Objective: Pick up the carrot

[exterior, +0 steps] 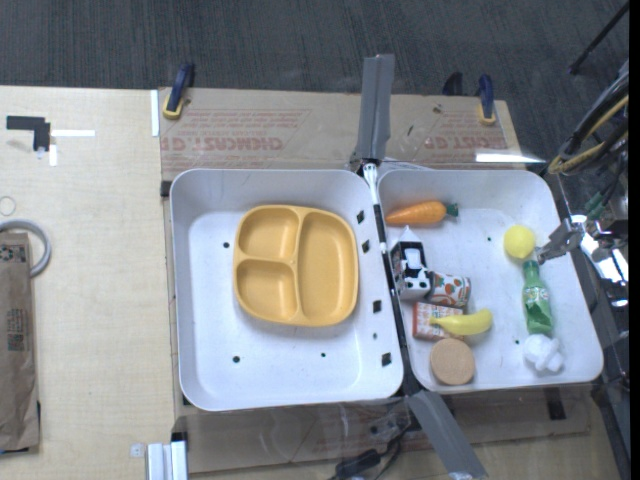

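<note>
- The carrot [417,213] lies on its side near the back of the right bin [490,190], close to the divide between the two bins, its orange body pointing left and its small green top pointing right. Nothing touches it.
- Just in front of the carrot stands a small black-and-white cow toy [410,271], and beside that lies an orange-and-white carton [450,289] whose print is too small to read.
- In front of those, a yellow banana [466,321] rests across a red-and-white packet [433,318]; its lettering is also unreadable. A round tan cookie [453,362] sits near the front wall.
- Towards the right side of the same bin are a yellow lemon [518,241], a green bottle [537,297] lying lengthwise with an illegible label, and a white crumpled lump [543,353] at the front right corner.
- The gripper [566,236] sits at the right rim of the bin, next to the lemon and the bottle's cap, well apart from the carrot; I cannot tell how it is set.
- The left bin [200,298] holds a yellow divided plate [297,265] with three compartments.
- Behind the bins lies brown cardboard [260,128] with faded red printing, upside down and too faint to read with confidence, held by blue clamps [179,90].
</note>
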